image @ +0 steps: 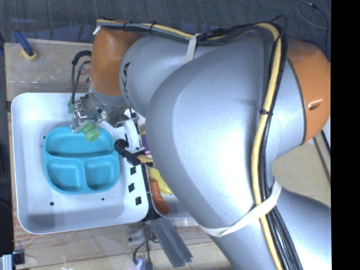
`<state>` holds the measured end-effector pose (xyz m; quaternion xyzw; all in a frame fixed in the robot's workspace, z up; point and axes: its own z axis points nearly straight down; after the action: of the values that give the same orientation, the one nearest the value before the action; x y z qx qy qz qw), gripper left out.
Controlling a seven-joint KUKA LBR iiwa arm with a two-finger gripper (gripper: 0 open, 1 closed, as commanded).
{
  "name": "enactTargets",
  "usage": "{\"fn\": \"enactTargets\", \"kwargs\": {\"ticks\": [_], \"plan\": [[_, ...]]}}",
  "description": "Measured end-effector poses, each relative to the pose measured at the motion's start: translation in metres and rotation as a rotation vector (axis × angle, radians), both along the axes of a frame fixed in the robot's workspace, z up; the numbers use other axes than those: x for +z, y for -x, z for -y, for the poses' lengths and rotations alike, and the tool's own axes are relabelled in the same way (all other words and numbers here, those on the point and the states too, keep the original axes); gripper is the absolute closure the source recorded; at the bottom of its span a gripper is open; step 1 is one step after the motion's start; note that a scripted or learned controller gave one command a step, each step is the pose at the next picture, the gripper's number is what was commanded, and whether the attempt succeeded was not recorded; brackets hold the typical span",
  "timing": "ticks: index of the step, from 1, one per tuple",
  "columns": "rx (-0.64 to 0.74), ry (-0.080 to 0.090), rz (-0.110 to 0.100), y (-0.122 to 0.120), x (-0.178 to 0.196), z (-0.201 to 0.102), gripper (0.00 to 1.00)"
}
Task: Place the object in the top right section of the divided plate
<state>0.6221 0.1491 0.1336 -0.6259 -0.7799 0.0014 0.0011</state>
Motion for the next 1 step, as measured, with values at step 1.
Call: {"fn": "enactTargets", "kwargs": {"ticks": [1], "plan": [[0.187,0.000,-0.002,0.0563,0.0355,-0.0561,1.00]]}}
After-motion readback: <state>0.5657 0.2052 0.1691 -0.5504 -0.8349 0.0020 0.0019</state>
